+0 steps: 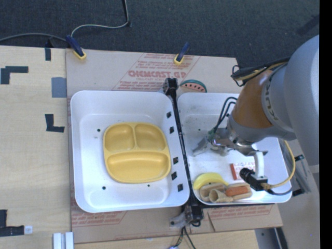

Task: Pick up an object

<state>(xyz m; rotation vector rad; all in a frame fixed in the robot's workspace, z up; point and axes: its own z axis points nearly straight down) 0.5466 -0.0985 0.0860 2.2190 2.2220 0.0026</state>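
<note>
The gripper (203, 145) is low in the right bin (199, 105), probably to grasp; I cannot tell its state. Toy food (220, 188) lies near.

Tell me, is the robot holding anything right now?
I can't tell. The gripper is low in the right bin, but nothing shows between its fingers.

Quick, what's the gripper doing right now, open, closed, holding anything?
Gripper: down in the right bin; open or closed cannot be told, and nothing visibly held.

One fixed cam above bench, slanted down on both bins (78, 154), mid-range.
</note>
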